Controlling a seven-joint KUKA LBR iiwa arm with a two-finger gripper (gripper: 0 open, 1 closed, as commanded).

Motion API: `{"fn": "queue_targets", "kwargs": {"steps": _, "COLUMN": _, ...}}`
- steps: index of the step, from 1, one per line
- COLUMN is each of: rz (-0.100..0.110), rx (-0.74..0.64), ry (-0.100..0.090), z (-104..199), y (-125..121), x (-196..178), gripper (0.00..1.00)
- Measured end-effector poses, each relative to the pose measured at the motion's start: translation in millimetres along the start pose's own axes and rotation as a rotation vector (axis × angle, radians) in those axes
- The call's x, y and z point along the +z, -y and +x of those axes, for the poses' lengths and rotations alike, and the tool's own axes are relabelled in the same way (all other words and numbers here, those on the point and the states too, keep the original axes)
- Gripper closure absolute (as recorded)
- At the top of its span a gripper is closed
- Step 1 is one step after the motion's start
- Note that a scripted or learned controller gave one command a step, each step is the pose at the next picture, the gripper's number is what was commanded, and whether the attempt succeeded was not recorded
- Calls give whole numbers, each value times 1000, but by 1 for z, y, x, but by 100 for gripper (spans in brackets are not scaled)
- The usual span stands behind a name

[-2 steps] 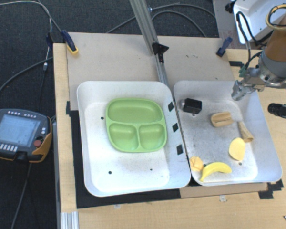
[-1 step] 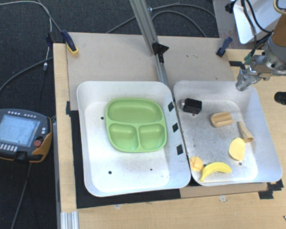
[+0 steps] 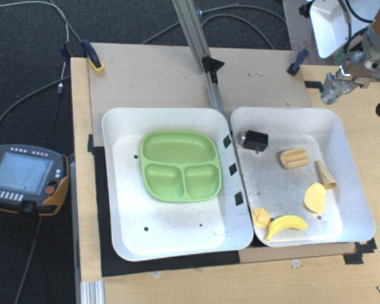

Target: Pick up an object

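Gripper (image 3: 331,90) sits above the right bin's (image 3: 342,128) far right corner, outside the rim; jaw state cannot be told. Right bin contents: black block (image 3: 254,140), tan roll (image 3: 294,158), banana (image 3: 287,224). Left bin (image 3: 123,233) holds green divided plate (image 3: 180,165).

Even, bright light is falling from above, washing the two white bins (image 3: 177,246) nearly flat, with only soft, short shadows showing under the green plate (image 3: 180,165) and the banana (image 3: 286,225). The white housing (image 3: 332,8) at the top right is glaring and losing its detail. The gripper (image 3: 334,88) is looking slightly blurred (its edges are smearing into the bench). The dark floor is staying dim, while the handheld screen (image 3: 22,173) is glowing pale. The whole picture is looking a little soft and grainy.
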State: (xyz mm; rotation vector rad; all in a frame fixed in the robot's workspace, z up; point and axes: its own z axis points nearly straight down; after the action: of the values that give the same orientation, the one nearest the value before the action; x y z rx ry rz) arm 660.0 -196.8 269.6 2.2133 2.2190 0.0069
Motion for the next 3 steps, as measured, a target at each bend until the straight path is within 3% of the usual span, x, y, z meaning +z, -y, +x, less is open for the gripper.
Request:
{"fn": "queue_targets", "kwargs": {"steps": 1, "rz": 8, "rx": -2, "ry": -3, "z": 53, "y": -2, "x": -6, "gripper": 100}}
{"fn": "queue_targets", "kwargs": {"steps": 3, "rz": 11, "rx": -4, "ry": -4, "z": 161, "y": 1, "x": 26, "gripper": 100}}
